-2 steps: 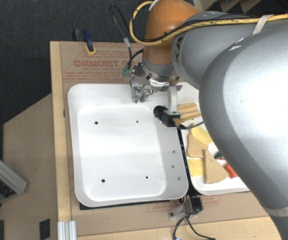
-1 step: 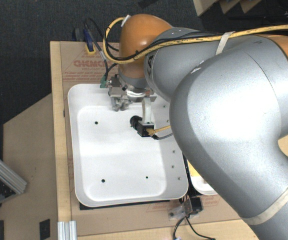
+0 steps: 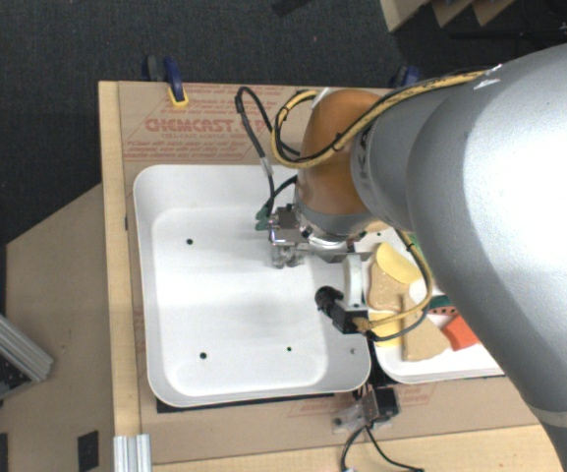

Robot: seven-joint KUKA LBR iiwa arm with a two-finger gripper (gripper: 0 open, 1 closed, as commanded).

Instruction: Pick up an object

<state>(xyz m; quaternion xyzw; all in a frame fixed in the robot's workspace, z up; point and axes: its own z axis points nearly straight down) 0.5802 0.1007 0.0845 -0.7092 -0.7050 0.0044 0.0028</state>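
The gripper [image 3: 283,252] is hanging over the left bin [image 3: 165,264] near its right side — its state I cannot tell. A yellow object [image 3: 398,264] and an orange object [image 3: 458,334] are lying in the right bin [image 3: 440,367].

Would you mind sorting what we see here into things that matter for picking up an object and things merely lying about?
For the job:
- end effector, over the left bin
- yellow object, tan object and orange object in the right bin

Lying about:
- blue clamp on the cardboard bench edge
- loose black cable
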